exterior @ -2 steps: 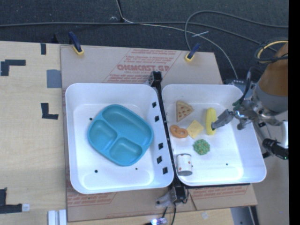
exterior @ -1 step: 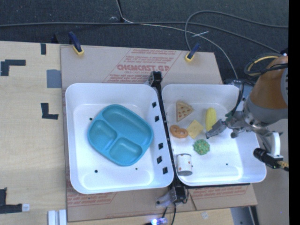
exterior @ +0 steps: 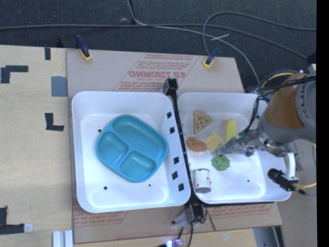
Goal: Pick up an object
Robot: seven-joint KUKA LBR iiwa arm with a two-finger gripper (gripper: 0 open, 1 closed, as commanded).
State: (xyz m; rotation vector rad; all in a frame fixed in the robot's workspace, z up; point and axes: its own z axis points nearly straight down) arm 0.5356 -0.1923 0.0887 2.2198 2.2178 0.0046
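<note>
A: What sits nearest, low in the frame?
B: A white cup (exterior: 201, 179), in the right bin (exterior: 241, 192).
A: And the gripper (exterior: 225, 148)?
B: Just above green broccoli (exterior: 221, 162), beside the cheese wedge (exterior: 213, 139). Its fingers' state I cannot tell.

Arm (exterior: 293, 112) cut off by right side of frame; only the wrist and orange band show. Gripper (exterior: 224, 149) fingertips small and dark against yellow cheese wedge (exterior: 214, 140); whether they are parted or closed cannot be made out, and the wedge's right edge is partly covered by them. Far right wall of right bin (exterior: 226, 98) hidden beneath the arm. Print on small cup (exterior: 202, 179) at lower middle too tiny to read. Red lettering on cardboard (exterior: 154, 71) at upper middle blurred, mostly illegible.
</note>
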